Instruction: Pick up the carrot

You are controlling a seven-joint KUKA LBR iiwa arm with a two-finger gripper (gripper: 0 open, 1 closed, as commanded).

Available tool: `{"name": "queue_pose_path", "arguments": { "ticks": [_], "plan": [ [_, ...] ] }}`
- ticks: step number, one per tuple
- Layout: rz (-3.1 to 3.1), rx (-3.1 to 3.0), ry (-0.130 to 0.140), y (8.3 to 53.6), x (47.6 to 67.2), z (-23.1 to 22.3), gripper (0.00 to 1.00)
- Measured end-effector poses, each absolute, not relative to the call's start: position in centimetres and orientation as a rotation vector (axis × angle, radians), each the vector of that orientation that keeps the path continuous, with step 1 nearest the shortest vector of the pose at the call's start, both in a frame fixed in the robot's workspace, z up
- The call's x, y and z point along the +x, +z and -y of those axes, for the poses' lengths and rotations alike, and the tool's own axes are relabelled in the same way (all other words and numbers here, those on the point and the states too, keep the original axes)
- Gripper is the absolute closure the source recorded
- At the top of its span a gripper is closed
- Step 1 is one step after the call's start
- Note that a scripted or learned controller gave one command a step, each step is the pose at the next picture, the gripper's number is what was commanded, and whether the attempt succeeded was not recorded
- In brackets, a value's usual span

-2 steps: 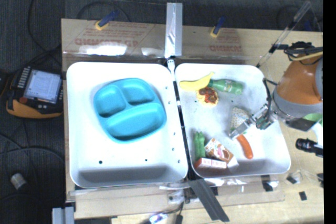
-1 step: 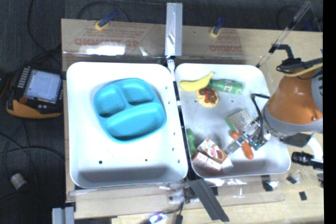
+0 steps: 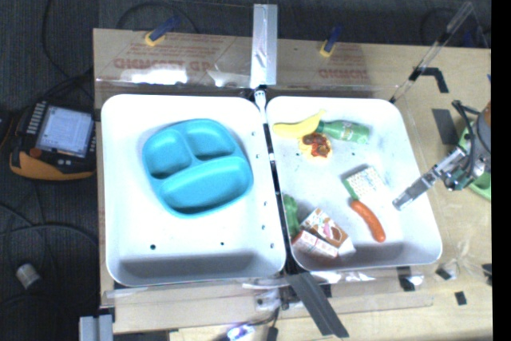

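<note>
**Bench contents, two bins, viewed from above**

Left bin [image 3: 128, 251]: holds one blue divided plate [image 3: 196, 165], three compartments, set slightly askew; bare white floor rings it on all sides.

Right bin [image 3: 415, 172]: holds the smaller items.
- Carton [image 3: 322, 235], red and white, lying against the near wall, left of centre.
- Green bottle [image 3: 345, 130], on its side near the far wall.
- Banana [image 3: 297, 124], just left of the bottle, near the divider.
- Card with green edge [image 3: 364, 182], mid-bin.
- Carrot [image 3: 370, 220], orange, lying flat in the near right quarter. Long axis runs diagonally, upper end toward the card, lower end toward the near right corner. Open floor lies to its right and above; the carton sits apart to its left.
- Small red-brown item [image 3: 317, 145], below the banana.

Gripper [image 3: 405, 199]: over the right rim, near the carrot but apart from it; whether its fingers are spread or pressed cannot be told.
</note>
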State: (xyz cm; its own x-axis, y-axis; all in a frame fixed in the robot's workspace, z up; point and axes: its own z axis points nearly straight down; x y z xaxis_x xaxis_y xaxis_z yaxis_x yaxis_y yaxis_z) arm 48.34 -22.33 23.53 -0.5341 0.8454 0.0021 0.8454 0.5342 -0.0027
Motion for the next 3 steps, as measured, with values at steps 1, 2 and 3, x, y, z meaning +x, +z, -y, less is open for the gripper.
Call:
{"name": "queue_pose_path", "arguments": {
  "ticks": [1,2,3],
  "plan": [
    [2.598,-1.752,-0.017,8.8,48.7,21.5,0.00],
    [2.619,-1.729,0.004,22.5,49.8,22.3,0.00],
    [2.683,-1.621,0.002,12.1,48.2,22.2,0.00]
  ]
}}
